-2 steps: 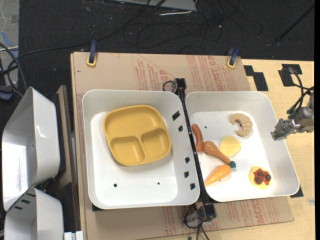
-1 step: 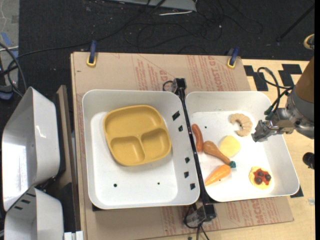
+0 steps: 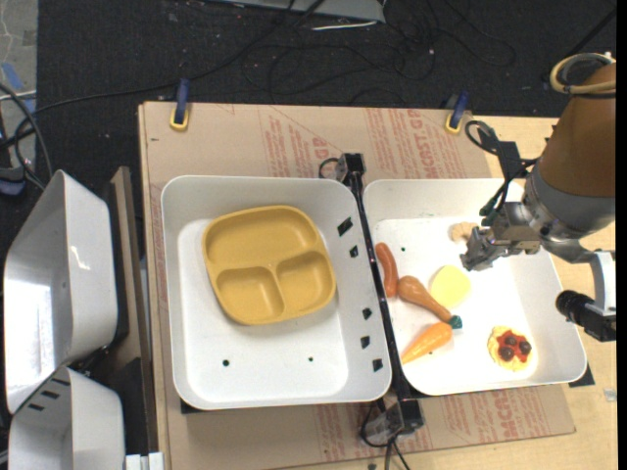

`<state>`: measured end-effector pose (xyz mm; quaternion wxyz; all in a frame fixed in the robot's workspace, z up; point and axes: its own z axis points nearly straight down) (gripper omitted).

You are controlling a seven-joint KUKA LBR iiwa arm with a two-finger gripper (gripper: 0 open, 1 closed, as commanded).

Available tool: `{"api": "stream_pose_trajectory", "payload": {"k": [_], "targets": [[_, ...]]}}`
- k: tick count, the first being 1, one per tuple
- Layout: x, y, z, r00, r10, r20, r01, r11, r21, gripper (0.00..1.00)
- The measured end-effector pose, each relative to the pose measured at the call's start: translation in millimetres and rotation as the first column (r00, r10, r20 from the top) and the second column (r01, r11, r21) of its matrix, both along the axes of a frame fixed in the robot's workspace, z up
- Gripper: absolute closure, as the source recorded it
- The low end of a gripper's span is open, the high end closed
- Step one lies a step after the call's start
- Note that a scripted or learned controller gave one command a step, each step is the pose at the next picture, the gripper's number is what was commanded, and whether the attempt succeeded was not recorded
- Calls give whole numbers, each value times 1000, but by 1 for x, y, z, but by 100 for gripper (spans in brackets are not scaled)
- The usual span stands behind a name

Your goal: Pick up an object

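Several small toy foods lay in the right bin (image 3: 563, 292), and the gripper (image 3: 482, 254) hung low over that bin's upper middle, with nothing visible between its fingers. Whether those fingers stood apart or together could not be told at this angle.

Taking the pale yellow disc (image 3: 451, 285) as the landmark: the gripper sat just up and to the right of it, a small beige piece (image 3: 460, 230) lay above it near the gripper, the red sausage (image 3: 387, 267) lay to its left by the bin's dividing wall, the brown drumstick-shaped piece (image 3: 423, 296) touched or nearly touched its lower left edge, the orange carrot (image 3: 428, 341) lay below it, and the small tart with red berries (image 3: 511, 348) sat to its lower right.

The step in hand looked like choosing and closing on a target. The disc was nearest but flat and thin, likely hard to pinch; the carrot lay free on all sides, so straddling it across its narrow width would probably serve better. The yellow divided plate (image 3: 268, 262) in the left bin (image 3: 186, 360) lay well apart from the disc.
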<state>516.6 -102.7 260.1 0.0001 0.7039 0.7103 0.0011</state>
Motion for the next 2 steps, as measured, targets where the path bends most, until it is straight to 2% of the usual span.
{"api": "stream_pose_trajectory", "payload": {"k": [1, 2], "targets": [[2, 53, 4, 1000, 0, 0, 0, 1000, 0, 100], [11, 104, -13, 1000, -1, -4, 1, 1000, 0, 100]]}}
